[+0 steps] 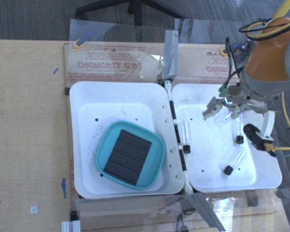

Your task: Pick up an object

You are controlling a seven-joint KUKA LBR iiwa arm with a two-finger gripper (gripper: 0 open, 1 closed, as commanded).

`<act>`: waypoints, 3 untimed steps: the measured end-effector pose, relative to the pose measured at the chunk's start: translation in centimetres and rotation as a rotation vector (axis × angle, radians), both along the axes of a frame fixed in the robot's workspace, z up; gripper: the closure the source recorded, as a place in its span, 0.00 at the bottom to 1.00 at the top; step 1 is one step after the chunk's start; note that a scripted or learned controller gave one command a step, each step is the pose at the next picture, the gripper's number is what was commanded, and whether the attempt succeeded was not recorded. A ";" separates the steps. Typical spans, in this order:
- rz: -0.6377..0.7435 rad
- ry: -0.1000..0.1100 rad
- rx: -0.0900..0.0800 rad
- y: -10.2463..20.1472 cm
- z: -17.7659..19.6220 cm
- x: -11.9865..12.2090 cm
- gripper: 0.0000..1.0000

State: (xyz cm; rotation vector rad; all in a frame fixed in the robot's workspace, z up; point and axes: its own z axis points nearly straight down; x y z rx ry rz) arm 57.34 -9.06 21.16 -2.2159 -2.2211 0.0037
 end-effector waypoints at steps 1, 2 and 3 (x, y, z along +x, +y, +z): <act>0.090 -0.001 0.001 -7.2 -5.7 -0.8 0.00; 0.126 -0.007 0.006 -12.0 -11.7 -0.7 0.00; 0.213 -0.015 0.003 -12.1 -12.3 -7.5 0.00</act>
